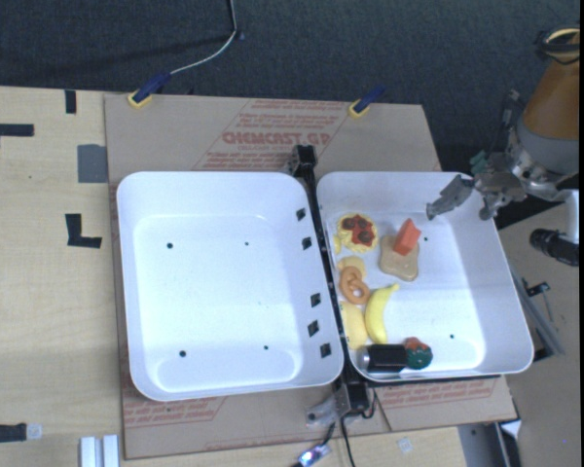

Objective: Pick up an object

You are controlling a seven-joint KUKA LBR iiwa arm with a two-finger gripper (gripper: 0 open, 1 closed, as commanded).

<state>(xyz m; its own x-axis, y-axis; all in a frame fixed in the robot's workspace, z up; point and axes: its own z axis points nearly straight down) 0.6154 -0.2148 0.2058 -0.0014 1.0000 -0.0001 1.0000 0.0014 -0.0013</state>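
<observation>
Objects for picking lie clustered in the right bin (487, 290), pressed toward the wall it shares with the left bin (214, 280). Hardest to read is a dark block (384, 357) at the near rim, its shape blurred, with a small green-and-red piece (418, 354) touching it. A glossy yellow banana (378, 313) curves just beyond those, beside an orange ring-shaped toy (353, 283). Farther back sit a red-and-yellow lump (356, 231) and an orange wedge (406, 236) resting on a tan slab (399, 261). The far-right half of this bin is bare white plastic. Claw (446, 202) hangs over that bin's far right part, its grey fingers too indistinct to judge, with nothing seen held. Cardboard covers the worktop (39, 290) under both bins.
</observation>
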